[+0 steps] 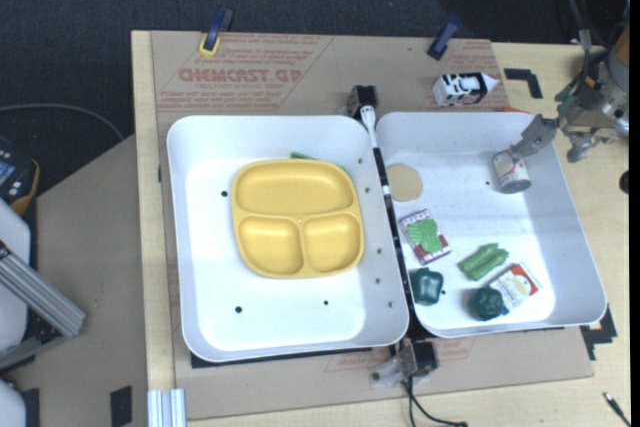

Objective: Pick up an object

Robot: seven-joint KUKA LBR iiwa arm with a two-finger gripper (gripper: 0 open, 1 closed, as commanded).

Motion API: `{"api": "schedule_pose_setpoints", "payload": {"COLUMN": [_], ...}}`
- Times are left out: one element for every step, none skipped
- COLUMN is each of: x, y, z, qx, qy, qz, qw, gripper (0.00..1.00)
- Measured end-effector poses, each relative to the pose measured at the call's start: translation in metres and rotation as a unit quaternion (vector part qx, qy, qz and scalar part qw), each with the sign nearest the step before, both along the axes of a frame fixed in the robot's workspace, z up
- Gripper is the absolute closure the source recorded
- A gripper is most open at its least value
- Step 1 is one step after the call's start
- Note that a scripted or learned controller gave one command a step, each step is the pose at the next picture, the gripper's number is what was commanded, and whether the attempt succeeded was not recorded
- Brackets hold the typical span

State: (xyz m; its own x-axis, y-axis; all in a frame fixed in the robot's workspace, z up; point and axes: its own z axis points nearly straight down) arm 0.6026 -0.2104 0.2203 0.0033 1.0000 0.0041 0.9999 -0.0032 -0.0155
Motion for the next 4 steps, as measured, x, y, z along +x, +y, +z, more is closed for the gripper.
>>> {"api": "schedule_pose_setpoints", "payload": {"x": [0.003, -0.004, -0.005, -0.005], "y": [0.001, 0.004, 0.006, 0.007], "z": [0.009, -0.053, -0.117, -0.137], "qx": [-0.0017, -0.0008, -0.0005, -0.0012], "qy": [-0.007, -0.004, -0.003, -0.005], "qz": [0.002, 0.002, 0.002, 0.002], "qw": [1.0000, 1.0000, 1.0000, 1.0000], "gripper": [0.00, 0.00, 0.00, 0.00]}}
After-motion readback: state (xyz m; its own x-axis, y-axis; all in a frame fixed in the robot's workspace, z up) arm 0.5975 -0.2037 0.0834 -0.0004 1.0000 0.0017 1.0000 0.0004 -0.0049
